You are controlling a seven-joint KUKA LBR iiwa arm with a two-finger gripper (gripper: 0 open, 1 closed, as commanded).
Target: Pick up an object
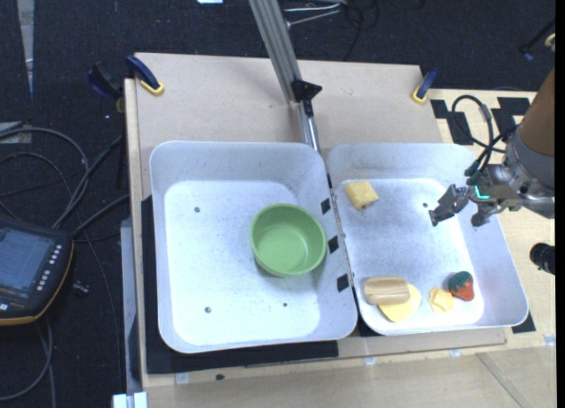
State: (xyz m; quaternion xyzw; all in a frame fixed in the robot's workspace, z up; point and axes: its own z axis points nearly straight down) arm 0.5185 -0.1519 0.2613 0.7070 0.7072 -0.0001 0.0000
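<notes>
Two shallow white bins are seen side by side on the surface (221,97) — the left bin (177,212) carries a green bowl (288,238). The right bin (494,291) carries a yellow block (360,193) near its upper left, plus a tan roll (387,290) lying on a yellow piece (399,307), a small yellow piece (441,300) and a red-and-green object (461,285) along its lower edge. The hand (459,207) is shown over the right bin's upper right — fingers spread, nothing between them, well apart from every object.
</notes>
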